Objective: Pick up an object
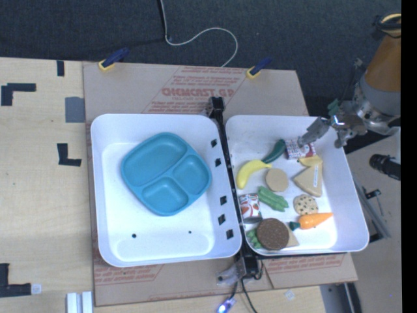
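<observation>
Currently pincer hovers above right bin, near small red-white packet; finger state: cannot tell. Toy food clustered there, offering pick targets; blue tray in left bin.

claw – above right bin | toy food inside | blue tray – left bin

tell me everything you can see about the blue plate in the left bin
The blue plate is a light blue, plastic-looking tray with rounded corners and three sunken sections, one large and two smaller. All three sections hold nothing. It lies flat on the floor of the left bin, turned at a slant to the walls and sitting toward the bin's far side. It touches just the bin floor.
</observation>
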Action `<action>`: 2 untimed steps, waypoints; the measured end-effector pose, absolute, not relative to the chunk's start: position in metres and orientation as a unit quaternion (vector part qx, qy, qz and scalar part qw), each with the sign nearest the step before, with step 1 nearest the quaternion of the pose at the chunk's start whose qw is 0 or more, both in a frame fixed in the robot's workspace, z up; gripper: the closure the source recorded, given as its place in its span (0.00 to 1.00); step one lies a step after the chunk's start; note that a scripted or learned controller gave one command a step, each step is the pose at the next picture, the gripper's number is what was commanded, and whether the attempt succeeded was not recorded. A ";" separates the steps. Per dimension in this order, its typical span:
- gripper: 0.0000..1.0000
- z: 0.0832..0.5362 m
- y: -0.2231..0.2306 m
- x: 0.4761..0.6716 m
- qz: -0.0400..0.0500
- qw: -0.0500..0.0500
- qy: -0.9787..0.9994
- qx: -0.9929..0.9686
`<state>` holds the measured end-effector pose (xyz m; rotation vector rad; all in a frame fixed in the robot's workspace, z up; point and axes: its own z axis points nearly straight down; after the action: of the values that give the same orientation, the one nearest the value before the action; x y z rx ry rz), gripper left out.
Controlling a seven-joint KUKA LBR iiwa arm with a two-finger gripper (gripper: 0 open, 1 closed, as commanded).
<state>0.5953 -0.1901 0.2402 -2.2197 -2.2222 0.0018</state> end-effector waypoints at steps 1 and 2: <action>0.00 0.259 -0.146 0.548 0.000 0.002 -0.708 -0.706; 0.00 0.250 -0.090 0.504 0.001 0.003 -0.709 -0.705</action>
<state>0.5037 -0.0904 0.2498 -2.2122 -2.2230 0.0031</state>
